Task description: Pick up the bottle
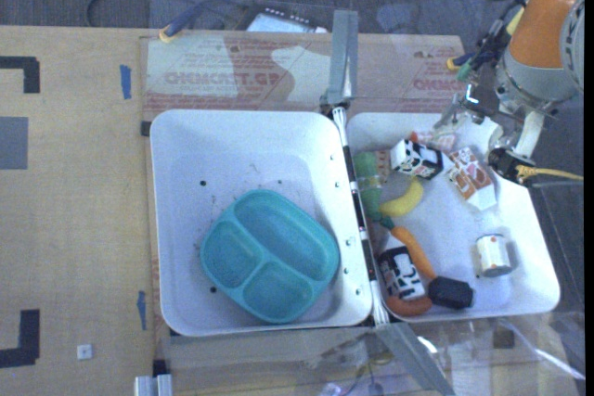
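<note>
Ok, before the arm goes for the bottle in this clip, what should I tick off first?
1. Bottle identified: cannot tell. The orange item with a black-and-white label, at the near left of the right bin, looks likeliest.
2. Top of that item uncovered: ok.
3. Room around it: not ok. A black lump and the bin wall crowd it.
4. End effector above it: not ok. It sits over the bin's far edge, by the carton.
5. Path free of the teal plate: ok. The plate lies in the left bin.
</note>
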Robot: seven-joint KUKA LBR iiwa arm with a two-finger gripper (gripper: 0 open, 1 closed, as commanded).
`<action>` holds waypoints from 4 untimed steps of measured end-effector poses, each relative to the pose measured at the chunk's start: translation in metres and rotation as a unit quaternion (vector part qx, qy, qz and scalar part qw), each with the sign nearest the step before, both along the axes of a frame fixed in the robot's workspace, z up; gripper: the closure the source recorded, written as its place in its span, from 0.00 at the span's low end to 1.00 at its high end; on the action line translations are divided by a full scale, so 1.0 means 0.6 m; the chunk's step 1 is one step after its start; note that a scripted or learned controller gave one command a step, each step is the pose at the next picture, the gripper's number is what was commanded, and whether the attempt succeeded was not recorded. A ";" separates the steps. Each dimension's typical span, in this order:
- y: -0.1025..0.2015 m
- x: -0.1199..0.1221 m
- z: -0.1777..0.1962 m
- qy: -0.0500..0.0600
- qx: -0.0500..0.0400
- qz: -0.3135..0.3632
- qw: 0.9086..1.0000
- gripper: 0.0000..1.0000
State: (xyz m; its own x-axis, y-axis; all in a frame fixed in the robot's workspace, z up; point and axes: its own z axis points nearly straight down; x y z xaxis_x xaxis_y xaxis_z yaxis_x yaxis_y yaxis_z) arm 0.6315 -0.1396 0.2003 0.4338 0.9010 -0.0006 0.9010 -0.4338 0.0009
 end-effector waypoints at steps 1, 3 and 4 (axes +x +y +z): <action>0.065 0.027 -0.105 -0.012 0.001 -0.186 0.982 0.00; 0.069 0.028 -0.088 -0.011 0.000 -0.183 0.983 0.00; 0.081 0.037 -0.146 -0.003 0.001 -0.330 0.944 0.00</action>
